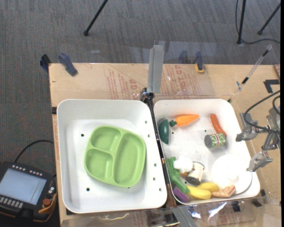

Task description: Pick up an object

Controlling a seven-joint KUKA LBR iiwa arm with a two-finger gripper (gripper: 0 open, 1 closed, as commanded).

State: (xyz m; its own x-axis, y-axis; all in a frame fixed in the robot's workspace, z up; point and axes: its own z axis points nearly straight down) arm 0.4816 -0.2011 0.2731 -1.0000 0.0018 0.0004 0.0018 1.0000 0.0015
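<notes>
On the desk (109,79), which has a brown cardboard-like top, stand two shallow white bins side by side. Both look like smooth plastic with rounded corners.

The left bin (75,122) holds one thing: a light green divided plate (115,156) with three compartments, matte, with soft rounded edges, lying a little tilted in the middle.

The right bin (199,105) holds many small toy-like things. I count one orange carrot (187,119), cone-shaped with a green end, near the far wall; one dark green rounded piece (164,131) just beside the carrot's green end, at the left wall; one small red-orange sausage shape (217,124), long and curved; one short can (215,140), cylindrical, lying on its side just below the sausage. One round white plate (230,173) lies in the near right corner, smooth and glossy. Along the near wall I see one yellow banana (203,189), one purple long piece (181,189), one long green vegetable (173,173), one pale pinkish piece (226,191) touching the plate, and a white and brown item (190,168) whose kind I cannot tell.

The end effector (260,148) hangs at the right edge of the right bin, metallic grey, above the rim. Whether its parts are apart or together I cannot tell, and no thing is seen in it.
</notes>
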